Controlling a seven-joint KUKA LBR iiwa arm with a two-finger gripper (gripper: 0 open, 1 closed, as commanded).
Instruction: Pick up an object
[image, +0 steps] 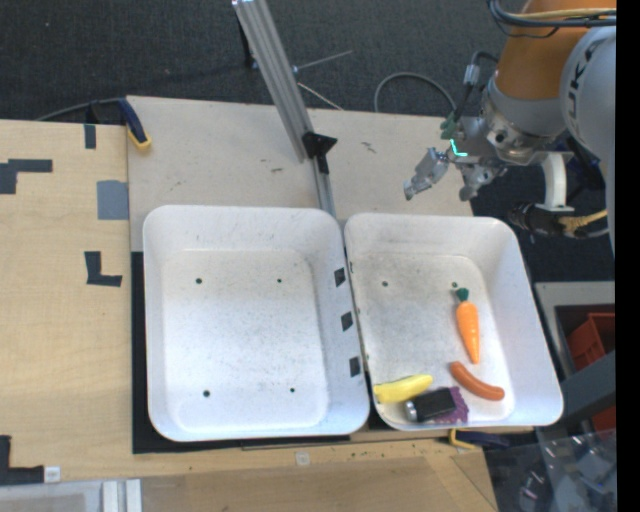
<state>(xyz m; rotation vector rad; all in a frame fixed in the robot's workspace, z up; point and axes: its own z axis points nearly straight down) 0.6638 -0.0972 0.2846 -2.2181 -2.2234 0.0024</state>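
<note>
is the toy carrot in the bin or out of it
In. The orange toy carrot lies flat inside the right white bin, near its right wall.

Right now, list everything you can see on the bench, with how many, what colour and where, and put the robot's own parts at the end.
bins: two, white, side by side on the bench
carrot: one, orange with a green top, right bin, toward its right wall
sausage: one, orange-red, right bin, just below the carrot
banana: one, yellow, right bin, near front edge
black block: one, black, right bin front, lying on something purple
metal rail: one, grey, slanting down to where the bins meet
clamp: one, blue and yellow, bench's back left corner
arm: one, grey with orange band, upper right
claw: one, grey, above the bench behind the right bin, holding nothing
</note>
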